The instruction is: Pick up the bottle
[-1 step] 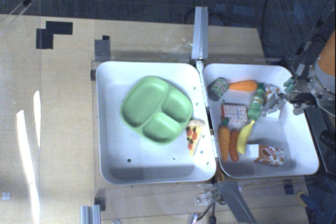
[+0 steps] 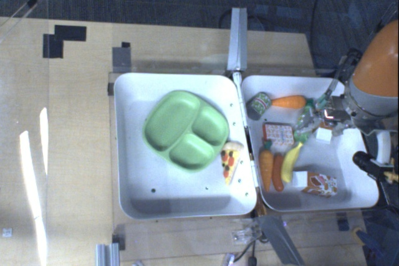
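Your view looks down on a pale wooden surface (image 2: pixel 75 152) carrying two white bins. The left bin (image 2: pixel 134 190) holds a green divided plate (image 2: pixel 186 128) and, against its right wall, a toy pizza slice (image 2: pixel 230 160). The right bin (image 2: pixel 358 193) is crowded: a small can (image 2: pixel 259 104) and an orange carrot (image 2: pixel 288 102) at the back, a patterned square packet (image 2: pixel 278 134) in the middle, then a second carrot (image 2: pixel 266 169), a sausage (image 2: pixel 278 171) and a banana (image 2: pixel 290 160) lying side by side, and a printed carton (image 2: pixel 320 184) at the front. The bottle (image 2: pixel 307 118), green and partly hidden, lies near the claw, just beside the packet and banana. The claw (image 2: pixel 325 116) hangs over the right bin's back right area; you cannot tell how wide it stands.
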Action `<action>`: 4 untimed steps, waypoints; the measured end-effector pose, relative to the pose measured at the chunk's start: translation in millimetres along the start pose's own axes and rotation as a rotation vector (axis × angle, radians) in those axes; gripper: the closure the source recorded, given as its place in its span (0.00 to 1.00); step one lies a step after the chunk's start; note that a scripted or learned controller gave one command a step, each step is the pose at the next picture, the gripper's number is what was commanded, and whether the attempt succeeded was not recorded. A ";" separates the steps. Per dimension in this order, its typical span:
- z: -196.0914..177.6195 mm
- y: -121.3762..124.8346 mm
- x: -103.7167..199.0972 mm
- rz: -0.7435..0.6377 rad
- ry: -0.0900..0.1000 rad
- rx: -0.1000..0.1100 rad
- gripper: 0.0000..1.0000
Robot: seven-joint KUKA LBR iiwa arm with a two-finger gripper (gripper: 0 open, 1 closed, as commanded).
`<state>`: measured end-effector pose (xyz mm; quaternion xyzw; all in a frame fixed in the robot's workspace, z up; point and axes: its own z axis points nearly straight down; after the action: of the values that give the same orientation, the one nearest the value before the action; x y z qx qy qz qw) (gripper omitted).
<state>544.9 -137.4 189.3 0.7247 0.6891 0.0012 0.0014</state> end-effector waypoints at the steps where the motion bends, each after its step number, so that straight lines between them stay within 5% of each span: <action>1: 83.3 -11.4 0.8 0.093 0.000 0.001 0.00; 2: 17.8 51.0 -17.7 0.147 -0.001 -0.003 0.00; 3: 73.1 55.8 -13.6 0.083 -0.007 -0.031 0.00; 4: 82.0 90.5 -10.4 0.011 -0.005 -0.034 0.00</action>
<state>635.0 -152.4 107.6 0.7283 0.6850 0.0112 0.0154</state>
